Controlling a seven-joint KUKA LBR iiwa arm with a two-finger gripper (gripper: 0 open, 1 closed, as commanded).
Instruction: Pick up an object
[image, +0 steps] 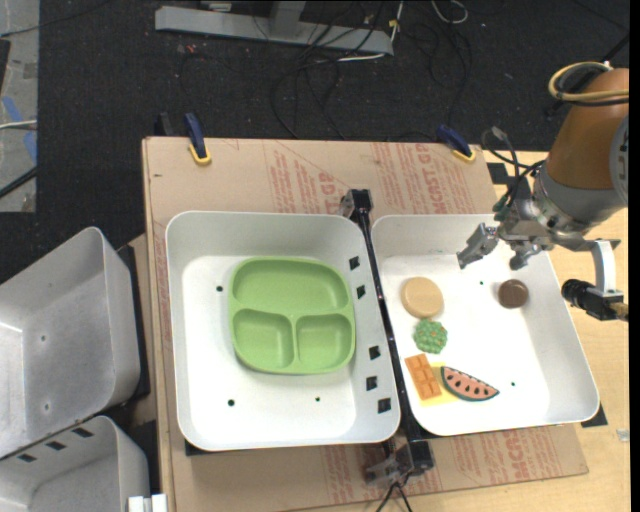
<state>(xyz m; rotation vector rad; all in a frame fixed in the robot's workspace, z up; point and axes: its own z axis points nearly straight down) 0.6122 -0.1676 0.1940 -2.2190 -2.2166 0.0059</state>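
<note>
Below, cardboard-topped bench (300, 165), two white bins (190, 300), dark cabled floor (100, 70)

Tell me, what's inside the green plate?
Nothing lies in the green plate; its three sections look bare. It sits in the left bin. The patch of bin floor under the plate is covered, so that stays hidden.

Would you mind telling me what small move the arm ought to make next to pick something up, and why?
Probably lower the gripper toward the brown round piece. Its fingers look spread with nothing between them, it hovers over the right bin, and that piece lies nearest, just below and slightly right in the view, apart from the tan disc and other toys.
</note>
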